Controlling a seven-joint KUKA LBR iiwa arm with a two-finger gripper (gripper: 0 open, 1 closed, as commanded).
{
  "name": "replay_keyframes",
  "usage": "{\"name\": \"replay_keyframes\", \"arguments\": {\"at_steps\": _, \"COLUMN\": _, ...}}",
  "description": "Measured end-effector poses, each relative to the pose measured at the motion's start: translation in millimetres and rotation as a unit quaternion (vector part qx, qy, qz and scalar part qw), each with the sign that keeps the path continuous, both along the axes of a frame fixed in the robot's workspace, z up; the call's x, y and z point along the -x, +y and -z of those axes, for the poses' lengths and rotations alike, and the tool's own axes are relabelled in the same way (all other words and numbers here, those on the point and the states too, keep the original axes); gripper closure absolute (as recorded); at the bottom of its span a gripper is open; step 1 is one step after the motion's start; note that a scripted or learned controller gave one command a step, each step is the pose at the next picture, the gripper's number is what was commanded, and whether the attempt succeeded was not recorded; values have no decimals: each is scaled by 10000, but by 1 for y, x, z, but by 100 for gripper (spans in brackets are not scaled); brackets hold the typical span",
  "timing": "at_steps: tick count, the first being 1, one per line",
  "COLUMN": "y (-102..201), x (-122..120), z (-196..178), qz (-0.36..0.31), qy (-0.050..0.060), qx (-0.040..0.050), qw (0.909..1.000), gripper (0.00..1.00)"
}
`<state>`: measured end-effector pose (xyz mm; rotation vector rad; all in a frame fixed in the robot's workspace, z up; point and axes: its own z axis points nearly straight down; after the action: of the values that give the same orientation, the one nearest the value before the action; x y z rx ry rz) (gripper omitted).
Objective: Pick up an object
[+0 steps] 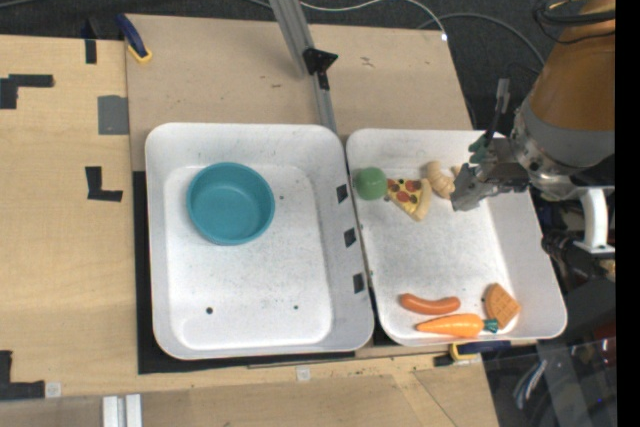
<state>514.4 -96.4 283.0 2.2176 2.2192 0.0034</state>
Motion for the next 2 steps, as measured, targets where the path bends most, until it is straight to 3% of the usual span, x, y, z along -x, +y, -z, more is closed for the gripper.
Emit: {"name": "replay_keyframes", "arguments": {"at_steps": 2, "y": 110, "x": -10, "z": 8, "qz": -28, "qy": 37, "qx": -11, "qw": 10000, "gripper": 100}}
